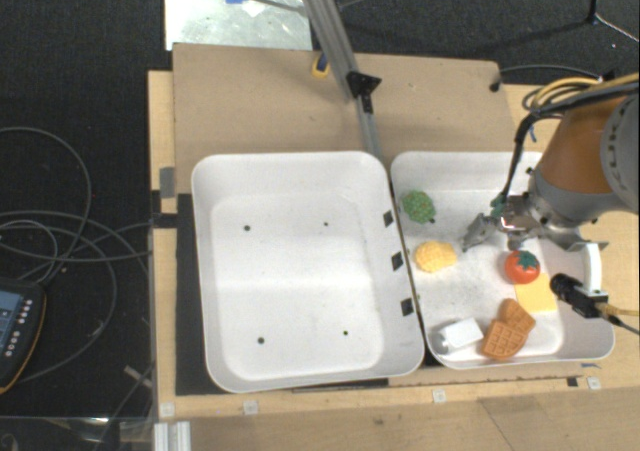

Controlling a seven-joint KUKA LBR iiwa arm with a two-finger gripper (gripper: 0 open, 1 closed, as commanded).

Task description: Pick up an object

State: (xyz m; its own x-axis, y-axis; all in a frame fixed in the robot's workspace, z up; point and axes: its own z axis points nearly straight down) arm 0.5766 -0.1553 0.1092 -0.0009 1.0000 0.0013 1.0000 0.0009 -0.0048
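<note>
Over the right bin [480, 171], the hand [490, 227] is hanging at the end of the grey and orange arm [580, 164], which is reaching in from the right; its two dark fingers are standing apart, one pointing down and left toward the bin floor, and nothing is sitting between them. The hand is hovering above a bare patch of floor, with a yellow, bumpy, rounded piece [435, 257] lying just to its lower left, a green, knobbly ball [419, 206] lying to its upper left near the wall that the two bins are sharing, and a red tomato with a green top [521, 266] sitting just below and to the right of it. Below the tomato a flat yellow slice [540, 296] is touching it, and a brown waffle-like piece [507, 331] is resting beside that slice near the bin's front wall. A small white block [460, 335] is lying just left of the waffle piece at the front rim. The items are crowding the front and right of this bin, while the back of its floor is offering open room. The left bin [215, 179] is sitting just beside the right one on the brown surface [250, 99], its walls touching or nearly touching the neighbour's along the middle.
</note>
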